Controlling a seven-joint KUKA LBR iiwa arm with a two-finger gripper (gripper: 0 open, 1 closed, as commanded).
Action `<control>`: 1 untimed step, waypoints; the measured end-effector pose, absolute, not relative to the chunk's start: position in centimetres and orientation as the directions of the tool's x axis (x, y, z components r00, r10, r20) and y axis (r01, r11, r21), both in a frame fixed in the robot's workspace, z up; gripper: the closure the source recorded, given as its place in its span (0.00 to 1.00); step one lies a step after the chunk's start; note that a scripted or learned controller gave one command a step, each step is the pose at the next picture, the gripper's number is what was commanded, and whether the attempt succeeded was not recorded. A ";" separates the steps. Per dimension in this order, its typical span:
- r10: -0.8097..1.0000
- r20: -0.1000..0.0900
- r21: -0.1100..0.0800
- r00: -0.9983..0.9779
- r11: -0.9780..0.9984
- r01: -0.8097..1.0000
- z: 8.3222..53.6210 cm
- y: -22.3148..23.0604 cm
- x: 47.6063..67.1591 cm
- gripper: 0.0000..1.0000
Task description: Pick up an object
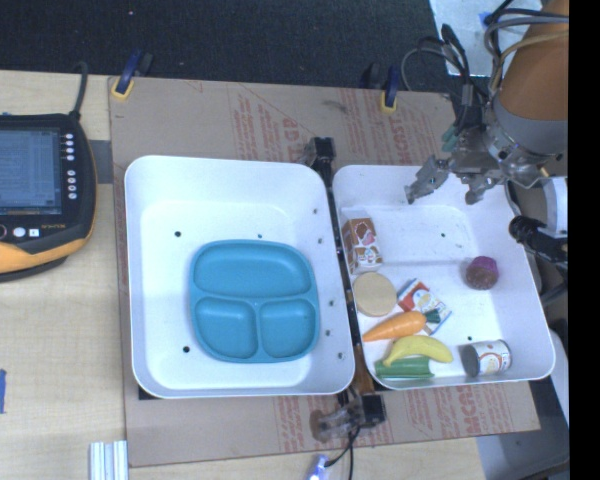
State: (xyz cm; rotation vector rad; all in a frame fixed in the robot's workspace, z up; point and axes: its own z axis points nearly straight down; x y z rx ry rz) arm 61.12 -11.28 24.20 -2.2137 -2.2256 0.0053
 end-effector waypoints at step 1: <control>1.000 -0.002 -0.005 -0.005 0.005 1.000 16.9 -14.0 56.3 0.00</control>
